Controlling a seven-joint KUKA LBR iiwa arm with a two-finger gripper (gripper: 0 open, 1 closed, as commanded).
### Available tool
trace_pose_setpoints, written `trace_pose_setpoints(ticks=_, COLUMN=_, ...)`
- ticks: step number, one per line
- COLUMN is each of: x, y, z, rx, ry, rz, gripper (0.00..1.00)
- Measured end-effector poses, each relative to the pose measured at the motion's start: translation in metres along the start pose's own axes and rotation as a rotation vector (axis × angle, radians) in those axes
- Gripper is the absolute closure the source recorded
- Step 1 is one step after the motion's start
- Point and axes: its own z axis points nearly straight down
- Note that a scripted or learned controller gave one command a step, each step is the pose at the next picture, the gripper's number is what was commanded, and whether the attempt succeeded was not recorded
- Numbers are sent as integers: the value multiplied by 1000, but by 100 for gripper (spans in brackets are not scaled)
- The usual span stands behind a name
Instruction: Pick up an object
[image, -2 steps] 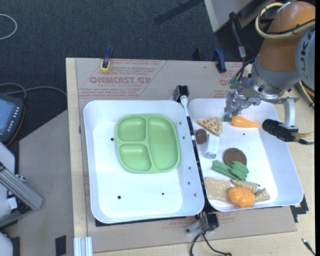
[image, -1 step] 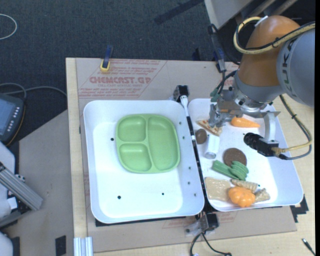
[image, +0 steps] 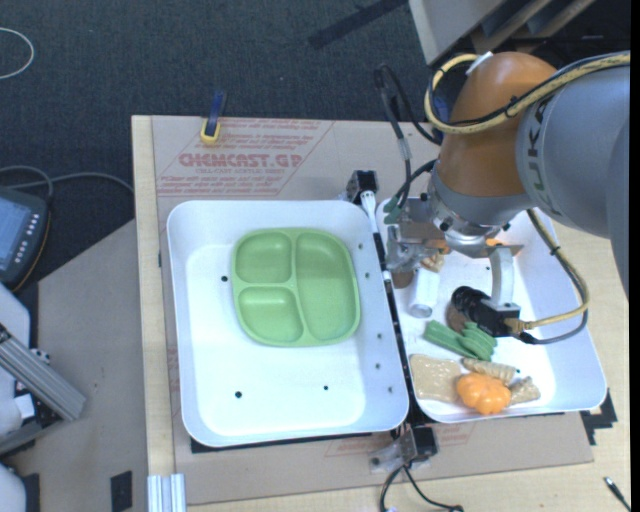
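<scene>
- Camera view, counted: two shallow white plastic bins side by side, the left bin and the right bin; one pale green plastic plate with three compartments lies flat in the upper half of the left bin.
- Loose things in the right bin, one of each: a small white cylinder just below the gripper; a green ridged pod-shaped piece lying slantwise at mid-bin; an orange round lump near the bin's lower edge, resting on a flat beige slab; a small brown scrap close beside the gripper, too small to identify.
- One grey arm with an orange band reaches in from the right; its gripper sits low at the right bin's upper left corner, by the wall next to the left bin; whether it is spread, closed or gripping anything cannot be told.
- In the way: the arm's bulk covers the upper part of the right bin.
- Around: a brown cardboard sheet with red print under both bins; one yellow-and-blue clamp on its far edge; a black screened device at the left; dark carpet beyond.
</scene>
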Motion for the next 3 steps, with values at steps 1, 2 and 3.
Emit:
trace_pose_setpoints(ticks=1, x=-2, y=-9, z=-13, rx=-3, ry=-1, rz=5, gripper=100)
trace_pose_setpoints(ticks=2, x=10, y=-10, z=-1, rx=0, ry=-2, rz=4, gripper=100)
trace_pose_setpoints(ticks=3, x=10, y=-14, z=-3, rx=-1, ry=-1, rz=5, gripper=100)
